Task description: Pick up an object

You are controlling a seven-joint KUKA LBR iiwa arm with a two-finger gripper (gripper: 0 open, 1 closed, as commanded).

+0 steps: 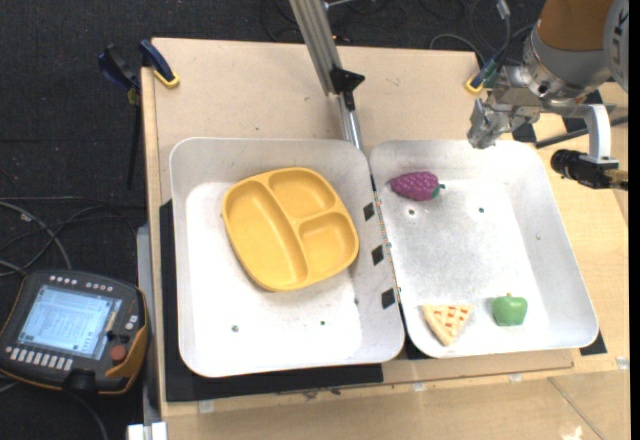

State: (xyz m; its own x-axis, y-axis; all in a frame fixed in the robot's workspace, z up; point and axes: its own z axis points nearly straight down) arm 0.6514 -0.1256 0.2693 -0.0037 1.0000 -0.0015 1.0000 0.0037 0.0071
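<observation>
I saw three small toy foods in the right white bin (545, 228): a purple bunch of grapes (416, 185) lay at its far left, close to the seam between the bins, while a tan waffle-patterned wedge (446, 321) and a green toy pepper (509, 309) sat near each other along the near edge, well apart from the grapes. Nothing crowded any of them. The gripper (486, 131) hung over the far rim of that bin, to the right of the grapes and apart from them, with nothing between its tips; whether it stood wide or narrow I could not tell. The left white bin (200, 228) held a yellow divided plastic plate (290, 226). A slanted grey metal pole (312, 13) crossed the far bench (250, 93).
</observation>
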